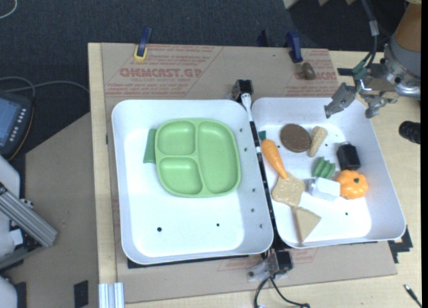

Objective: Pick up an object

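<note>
My gripper point(354, 103) hangs over the far right corner of the right bin point(384, 223); its two fingers are spread, so it is open with nothing between them. Below it in that bin lie several toy foods: a brown round cookie point(295, 137), a beige stick point(318, 141), an orange carrot point(273, 157), a black block point(348, 156), a green piece point(324, 167), an orange pumpkin point(352, 184), a white block point(326, 188), a slice of toast point(288, 191) and a tan wedge point(305, 222). The cookie and stick lie nearest the gripper.
The left bin point(127, 166) holds a green divided plate point(198, 156). Both bins rest on a cardboard sheet point(200, 66) held by clamps point(141, 45) at the far edge. A small brown object point(307, 70) sits behind the right bin.
</note>
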